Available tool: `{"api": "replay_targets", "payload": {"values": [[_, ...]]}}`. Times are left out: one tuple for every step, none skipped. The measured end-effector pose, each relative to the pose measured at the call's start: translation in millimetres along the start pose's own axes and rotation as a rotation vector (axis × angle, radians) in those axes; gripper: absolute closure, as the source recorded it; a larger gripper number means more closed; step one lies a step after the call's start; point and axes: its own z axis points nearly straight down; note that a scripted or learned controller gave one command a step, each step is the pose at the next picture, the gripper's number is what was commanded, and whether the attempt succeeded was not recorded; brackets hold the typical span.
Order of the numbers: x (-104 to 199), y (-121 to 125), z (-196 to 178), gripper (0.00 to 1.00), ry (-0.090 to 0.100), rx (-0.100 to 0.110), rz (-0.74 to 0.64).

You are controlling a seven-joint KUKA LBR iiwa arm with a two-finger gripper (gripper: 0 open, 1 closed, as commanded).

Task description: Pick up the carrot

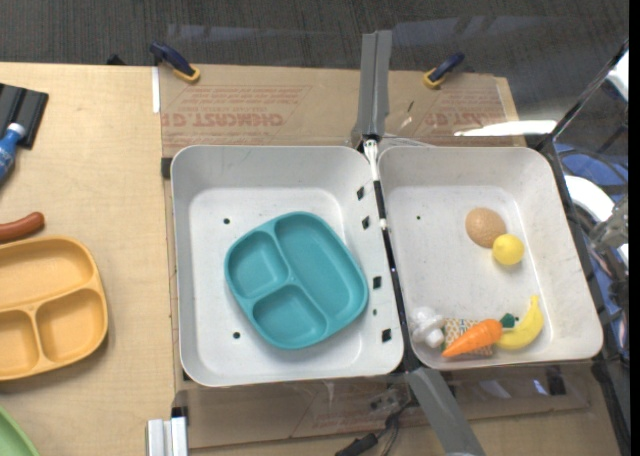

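Measured from the teal plate (295, 279), we find the yellow divided tray (45, 309) far left, cut by the frame's edge, like the sausage-shaped piece (20, 227) above it. A green sliver (10, 439) at the bottom-left corner is too clipped to name. Far right, the carrot (472, 337) partly covers a small patterned thing (458, 328) we cannot make out.

carrot (472, 337) orange | banana (525, 325) yellow | plate (294, 279) teal | bins (200, 244) white

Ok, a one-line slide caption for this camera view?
Carrot lies beside a banana at the right bin's near edge; a teal tray sits in the left bin.
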Motion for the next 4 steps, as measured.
{"api": "replay_targets", "payload": {"values": [[9,20,-9,1.00,-0.001,-0.001,-0.019],[41,56,-25,1.00,-0.001,-0.001,-0.025],[39,90,64,1.00,0.004,0.000,-0.038],[10,45,-69,1.00,-0.001,0.000,0.038]]}}
